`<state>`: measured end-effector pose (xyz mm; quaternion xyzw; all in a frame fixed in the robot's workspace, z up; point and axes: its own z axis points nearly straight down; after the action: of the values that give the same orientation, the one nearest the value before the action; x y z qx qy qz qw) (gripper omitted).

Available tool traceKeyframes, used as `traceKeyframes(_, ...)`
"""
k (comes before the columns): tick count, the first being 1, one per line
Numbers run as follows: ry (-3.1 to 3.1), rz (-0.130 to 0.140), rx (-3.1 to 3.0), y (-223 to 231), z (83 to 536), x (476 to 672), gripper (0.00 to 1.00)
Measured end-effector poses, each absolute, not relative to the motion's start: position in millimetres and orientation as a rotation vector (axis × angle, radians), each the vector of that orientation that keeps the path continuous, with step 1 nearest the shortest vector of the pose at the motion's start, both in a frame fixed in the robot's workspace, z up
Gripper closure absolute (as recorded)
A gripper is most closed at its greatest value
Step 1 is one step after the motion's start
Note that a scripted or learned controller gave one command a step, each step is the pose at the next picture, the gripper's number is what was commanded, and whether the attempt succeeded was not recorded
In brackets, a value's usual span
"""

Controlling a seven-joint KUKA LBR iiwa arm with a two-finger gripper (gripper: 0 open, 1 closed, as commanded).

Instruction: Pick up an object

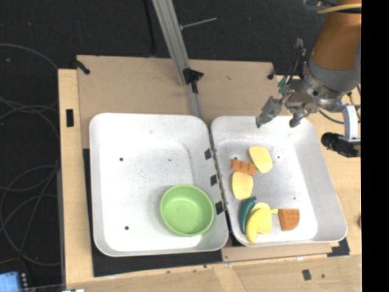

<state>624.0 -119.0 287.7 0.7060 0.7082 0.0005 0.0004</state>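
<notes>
claw (280, 117) hangs spread wide with nothing in it over the far edge of the right bin (316, 163). yellow pieces (260, 159) lie below, maybe plastic food. green bowl (186, 209) sits left.

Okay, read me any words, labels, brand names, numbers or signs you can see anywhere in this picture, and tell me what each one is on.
None: no readable text anywhere in the camera view.
The green bowl, the yellow pieces and the orange pieces carry no markings.
The two white bins show dark specks, not letters.
The arm and its gripper show no legible label.
</notes>
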Motion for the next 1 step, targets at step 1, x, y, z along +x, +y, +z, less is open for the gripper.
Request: traceKeyframes(1, 2.224, 0.002, 2.217, -118.9, 287.7, 624.1, 0.00)
